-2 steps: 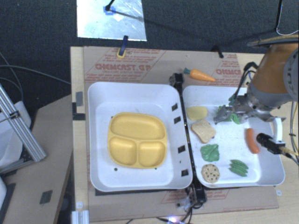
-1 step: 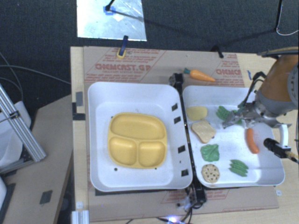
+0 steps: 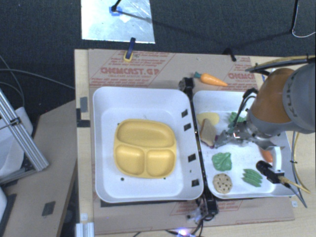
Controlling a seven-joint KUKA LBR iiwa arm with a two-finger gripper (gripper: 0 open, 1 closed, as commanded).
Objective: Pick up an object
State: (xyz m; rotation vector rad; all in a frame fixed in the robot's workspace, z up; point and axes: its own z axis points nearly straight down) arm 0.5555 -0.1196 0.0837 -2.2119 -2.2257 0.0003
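Note:
My gripper (image 3: 223,138) hangs low over the middle of the right bin (image 3: 237,98), with the grey arm and its orange band reaching in from the right. Just left of its tip lies a brown slab (image 3: 208,132), with a pale yellow piece (image 3: 209,118) behind it. A green leaf (image 3: 221,160) lies just in front of the gripper. A cookie (image 3: 222,183) and a green bean pod (image 3: 252,177) sit along the bin's front edge. A small orange piece (image 3: 267,155) and a green piece (image 3: 233,117) are partly hidden by the wrist.
The left bin (image 3: 106,132) holds a yellow divided plate (image 3: 145,147). A toy carrot (image 3: 211,79) lies on the bench behind the right bin. A divider with black clips runs between the two bins.

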